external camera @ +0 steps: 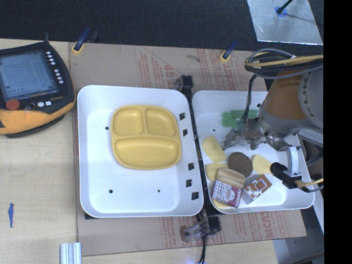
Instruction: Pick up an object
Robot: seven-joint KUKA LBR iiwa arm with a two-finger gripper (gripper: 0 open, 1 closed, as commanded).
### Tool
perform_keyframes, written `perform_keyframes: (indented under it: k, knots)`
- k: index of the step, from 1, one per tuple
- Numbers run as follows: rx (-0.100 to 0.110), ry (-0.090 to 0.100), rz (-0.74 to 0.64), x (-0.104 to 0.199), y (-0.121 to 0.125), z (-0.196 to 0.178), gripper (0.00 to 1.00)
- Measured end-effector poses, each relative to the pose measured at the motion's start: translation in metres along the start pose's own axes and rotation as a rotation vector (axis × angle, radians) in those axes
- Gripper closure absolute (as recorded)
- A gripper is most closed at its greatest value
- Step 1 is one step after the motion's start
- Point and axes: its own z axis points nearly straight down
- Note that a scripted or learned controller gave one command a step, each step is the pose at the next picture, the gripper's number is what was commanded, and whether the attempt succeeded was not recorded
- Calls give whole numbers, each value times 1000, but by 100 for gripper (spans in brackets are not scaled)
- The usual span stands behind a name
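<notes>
Camera view: pincer (237, 136) open, nothing held, low in right bin (286, 202) between green piece (240, 116) and brown disc (240, 162). Suggest centering over the disc, dropping straight, clearing yellow piece (213, 148) alongside.

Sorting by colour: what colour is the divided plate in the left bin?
Yellow; the plate shows clearly in the camera view.

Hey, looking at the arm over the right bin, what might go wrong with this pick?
1. The gripper hangs above a tight pile: the brown disc, yellow pieces and small packets touch or overlap, so it may nudge or drag neighbours instead of lifting one.
2. The green item lies partly under the arm, so a descent could pin or push it.
3. The pile sits near the bin wall, which may block a clean closing.
</notes>
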Motion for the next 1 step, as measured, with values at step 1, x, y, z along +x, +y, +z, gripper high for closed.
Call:
perform_keyframes:
  k: [1]
  knots:
    - [5, 3, 3, -17, -48, 10, 0]
